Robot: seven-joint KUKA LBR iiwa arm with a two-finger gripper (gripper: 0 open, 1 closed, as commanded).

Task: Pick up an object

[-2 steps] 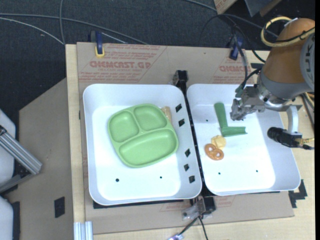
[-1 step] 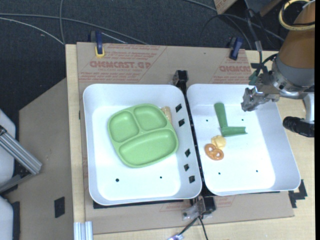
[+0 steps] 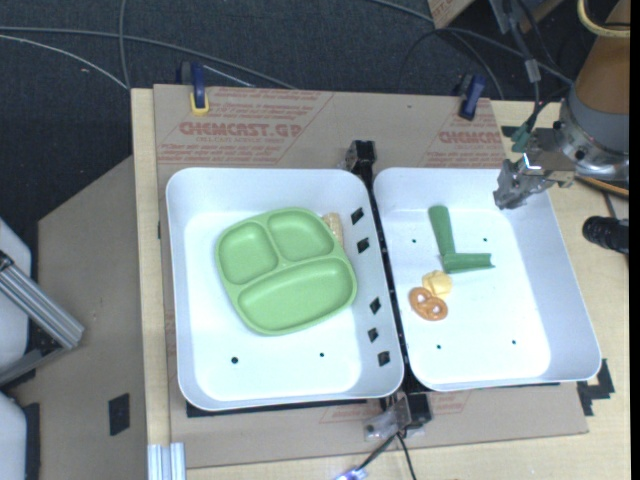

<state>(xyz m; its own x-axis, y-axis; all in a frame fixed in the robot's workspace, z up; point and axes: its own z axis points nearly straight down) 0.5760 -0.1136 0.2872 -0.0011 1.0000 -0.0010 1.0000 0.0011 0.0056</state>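
Grey KUKA arm (image 3: 600,128) carries an orange band above a silvery wrist; behind the fingers, black cables trail.

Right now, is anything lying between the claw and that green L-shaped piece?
No. In the camera view, bare white bin floor separates the gripper from the green L-shaped piece.

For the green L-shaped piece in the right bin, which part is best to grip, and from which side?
Probably the long arm of the green L-shaped piece, taken from straight above across its narrow width. It lies flat, and that arm points away from the pretzel near the short foot, so the claw has free space there.
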